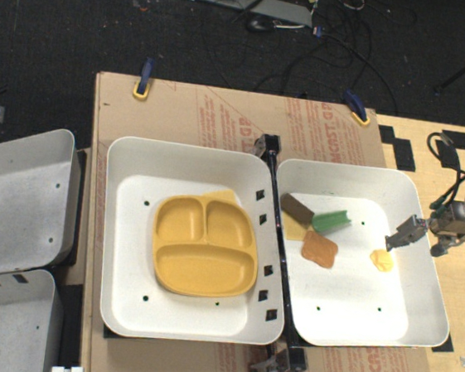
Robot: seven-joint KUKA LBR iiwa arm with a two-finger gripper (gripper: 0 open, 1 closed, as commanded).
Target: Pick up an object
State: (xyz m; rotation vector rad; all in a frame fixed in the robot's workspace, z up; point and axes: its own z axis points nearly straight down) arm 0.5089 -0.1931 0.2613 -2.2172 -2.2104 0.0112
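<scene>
- Your gripper (408,233) hovers over the right bin's (417,319) right edge; you cannot tell its state.
- Just beside it lies a yellow piece (382,260).
- Cardboard (223,122) printing is too faint to read.

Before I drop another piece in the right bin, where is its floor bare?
The right bin is bare across its whole near half, below the orange piece and small yellow piece. It is crowded at the far left, where the brown block, green piece and orange piece bunch. The tool hangs by the right wall.
</scene>
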